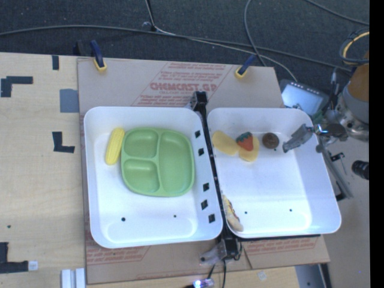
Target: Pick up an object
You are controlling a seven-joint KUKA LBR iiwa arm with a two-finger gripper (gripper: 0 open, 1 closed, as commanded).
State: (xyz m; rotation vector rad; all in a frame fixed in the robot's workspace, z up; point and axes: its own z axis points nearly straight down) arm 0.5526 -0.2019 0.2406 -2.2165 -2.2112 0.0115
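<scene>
two white bins (pixel 99 179), gripper (pixel 295 140) just beside brown ball (pixel 270 140)

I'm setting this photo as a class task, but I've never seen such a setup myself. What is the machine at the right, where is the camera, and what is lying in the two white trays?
The picture comes from one fixed camera above the bench, looking down at a slant. The machine at the right is a robot arm, grey with an orange band; its gripper, a two-finger claw, hangs over the right bin's far right corner and holds nothing.

The left bin contains a green divided plate with a toy corn cob beside it. The right bin contains a yellow toy piece, a small red and green toy, a brown ball, and a pale toy at the near left edge. Cables run across the dark floor behind.
</scene>
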